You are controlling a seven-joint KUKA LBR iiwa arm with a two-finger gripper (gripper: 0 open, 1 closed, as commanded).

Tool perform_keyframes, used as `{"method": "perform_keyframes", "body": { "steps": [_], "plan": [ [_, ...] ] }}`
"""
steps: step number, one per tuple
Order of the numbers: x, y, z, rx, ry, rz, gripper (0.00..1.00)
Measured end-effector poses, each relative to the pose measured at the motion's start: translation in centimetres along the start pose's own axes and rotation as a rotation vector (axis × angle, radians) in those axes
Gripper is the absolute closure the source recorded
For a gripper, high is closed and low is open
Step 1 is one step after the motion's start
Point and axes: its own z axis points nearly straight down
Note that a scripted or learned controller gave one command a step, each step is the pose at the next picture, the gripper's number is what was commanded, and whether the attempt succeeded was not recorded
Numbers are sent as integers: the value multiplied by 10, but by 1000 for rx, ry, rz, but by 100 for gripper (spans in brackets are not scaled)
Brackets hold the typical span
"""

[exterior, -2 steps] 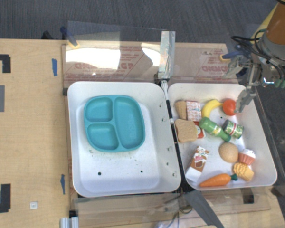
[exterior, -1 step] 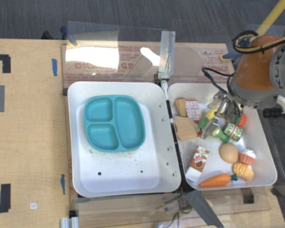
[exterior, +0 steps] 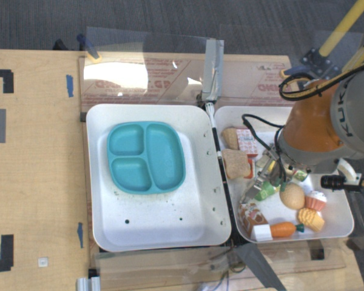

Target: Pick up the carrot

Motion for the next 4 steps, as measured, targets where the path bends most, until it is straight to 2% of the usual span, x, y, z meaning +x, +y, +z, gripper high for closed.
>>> {"method": "perform_keyframes", "body": {
  "steps": [1,2,3,4],
  "plan": [
    [-4,2,-14,-5,-13,0,100],
    [6,-27,-4,-8,-3,551,100],
    [36,-55,-106,0,-3,235,100],
    [-44,-52,-271,-1,-7,37,100]
  ]
}}
